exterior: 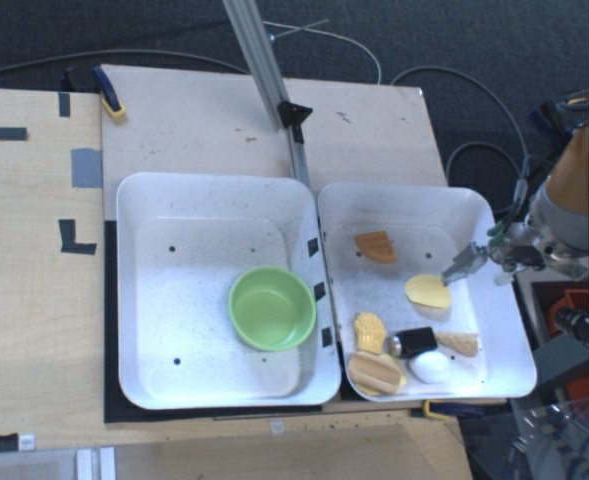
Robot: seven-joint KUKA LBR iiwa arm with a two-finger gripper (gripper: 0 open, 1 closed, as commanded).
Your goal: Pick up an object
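Note:
The right bin [479, 208] holds several small items. An orange-brown piece [375, 246] lies near its back. A pale yellow piece [428, 292] sits in the middle. A yellow corn-like piece [370, 332], a black and silver object [411, 342], a white egg shape [431, 366], a tan bread-like piece [376, 373] and a small tan wedge [458, 344] cluster at the front. My gripper [461, 266] reaches in from the right, low over the bin. Its tip is just above and right of the pale yellow piece, and nothing shows in its grasp.
A green bowl [271, 308] stands in the left bin [139, 268] near its front right. A slanted metal pole [264, 58] rises behind the seam between the bins. Cables [474, 158] lie on the dark floor behind the right bin.

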